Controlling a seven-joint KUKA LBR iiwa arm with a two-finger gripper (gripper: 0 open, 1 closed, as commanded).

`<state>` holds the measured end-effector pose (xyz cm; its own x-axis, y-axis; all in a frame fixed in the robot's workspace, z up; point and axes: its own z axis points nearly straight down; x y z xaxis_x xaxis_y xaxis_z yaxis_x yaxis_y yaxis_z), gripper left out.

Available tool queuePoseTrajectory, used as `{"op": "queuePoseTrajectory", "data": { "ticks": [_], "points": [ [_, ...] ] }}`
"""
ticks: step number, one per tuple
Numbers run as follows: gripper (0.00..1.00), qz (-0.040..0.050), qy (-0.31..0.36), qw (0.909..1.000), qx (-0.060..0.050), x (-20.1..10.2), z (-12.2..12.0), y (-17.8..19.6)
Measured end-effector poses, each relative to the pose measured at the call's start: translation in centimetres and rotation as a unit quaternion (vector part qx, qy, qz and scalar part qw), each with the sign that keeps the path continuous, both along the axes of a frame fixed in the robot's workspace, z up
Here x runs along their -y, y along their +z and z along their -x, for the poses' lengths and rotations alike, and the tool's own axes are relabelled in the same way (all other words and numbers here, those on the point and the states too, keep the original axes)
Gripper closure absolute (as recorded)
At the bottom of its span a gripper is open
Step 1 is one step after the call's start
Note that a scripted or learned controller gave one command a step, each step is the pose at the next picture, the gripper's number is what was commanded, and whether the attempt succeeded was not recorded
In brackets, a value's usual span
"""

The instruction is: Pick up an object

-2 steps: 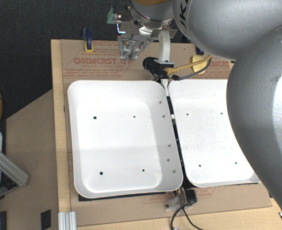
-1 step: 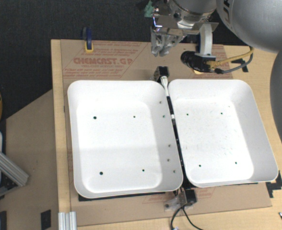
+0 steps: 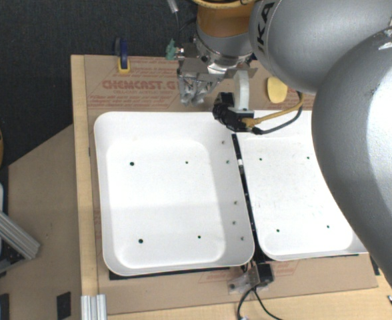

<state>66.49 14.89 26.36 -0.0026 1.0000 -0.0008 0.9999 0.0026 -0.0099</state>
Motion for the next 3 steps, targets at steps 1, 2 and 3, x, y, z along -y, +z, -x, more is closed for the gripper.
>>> {"op": "queuePoseTrajectory", "data": {
  "ticks": [1,2,3],
  "points": [
    [1.00,-0.0002,-0.003,1.0000,0.008,4.3,-0.2,5.4],
    [1.00,-0.0011,0.002,1.0000,0.001,-3.6,0.0,-1.5],
    [1.00,-0.0010,-0.002,1.0000,0.009,-1.4,-0.2,4.4]
  ]
}}
